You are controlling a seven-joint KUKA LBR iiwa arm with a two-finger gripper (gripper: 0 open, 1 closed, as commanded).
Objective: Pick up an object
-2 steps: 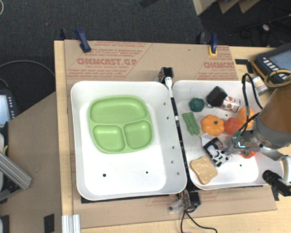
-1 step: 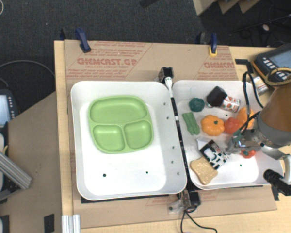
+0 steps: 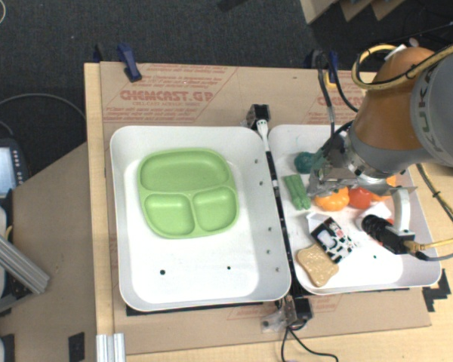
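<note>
Down in the right bin (image 3: pixel 415 276), my jaws (image 3: pixel 328 185) sit low among the clutter, right over the orange piece (image 3: pixel 333 199), with the green stick (image 3: pixel 296 190) just beside on the divider side. I cannot tell their state; the wrist hides them. The orange piece lies almost directly underneath, barely offset toward me.
</note>
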